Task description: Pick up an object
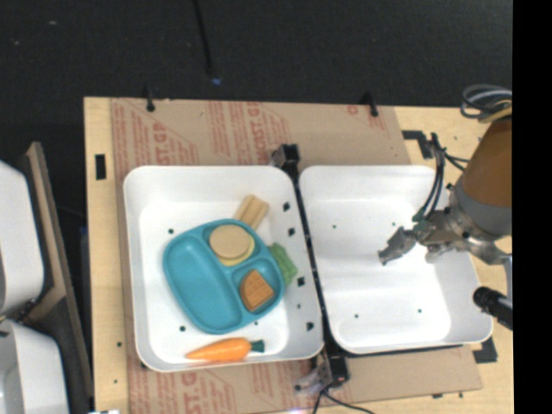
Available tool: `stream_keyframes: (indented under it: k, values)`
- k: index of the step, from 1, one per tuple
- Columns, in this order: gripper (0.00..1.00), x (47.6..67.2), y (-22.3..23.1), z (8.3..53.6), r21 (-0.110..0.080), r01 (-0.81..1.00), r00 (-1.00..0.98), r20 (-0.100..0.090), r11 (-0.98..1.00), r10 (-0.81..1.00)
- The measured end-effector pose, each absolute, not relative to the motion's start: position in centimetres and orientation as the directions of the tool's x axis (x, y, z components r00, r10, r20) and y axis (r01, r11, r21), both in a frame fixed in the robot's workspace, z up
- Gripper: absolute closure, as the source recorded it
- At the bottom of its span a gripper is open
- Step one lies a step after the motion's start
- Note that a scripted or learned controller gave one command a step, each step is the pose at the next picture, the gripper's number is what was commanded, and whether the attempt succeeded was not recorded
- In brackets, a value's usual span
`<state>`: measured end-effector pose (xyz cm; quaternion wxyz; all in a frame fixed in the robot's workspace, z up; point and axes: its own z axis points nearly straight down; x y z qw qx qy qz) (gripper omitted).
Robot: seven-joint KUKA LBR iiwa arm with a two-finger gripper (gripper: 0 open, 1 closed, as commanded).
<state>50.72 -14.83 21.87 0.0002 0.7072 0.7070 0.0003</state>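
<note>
The left bin point(147, 205) holds a blue divided plate point(194, 287) with a round tan cookie point(232, 243) and a brown waffle piece point(257, 290) on it. A tan wooden block point(253, 209) lies just above the plate. A green piece point(283, 264) pokes out at the plate's right edge. An orange carrot point(222, 349) lies along the bin's front wall. My gripper point(395, 250) hangs over the middle of the right bin point(362, 197), far from all those objects, with nothing seen between its fingers.
The arm's grey wrist and orange band point(492, 175) enter from the right over the right bin's far corner. A black clamp point(285, 155) sits where the two bins meet at the back. Cardboard covers the bench around the bins.
</note>
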Motion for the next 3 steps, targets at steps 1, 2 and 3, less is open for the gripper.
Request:
stream_keyframes:
  k: [1, 2, 3]
  values:
    - [0.0, 51.6, -15.4, 16.2, -0.004, 1.0, 0.001, 0.001, -0.001, 1.0]
    - [0.0, 52.5, -17.4, 19.9, 0.003, 1.0, 0.001, -0.001, -0.001, 1.0]
    - [0.0, 52.9, -18.3, 16.7, -0.001, 1.0, 0.001, 0.0, -0.001, 1.0]
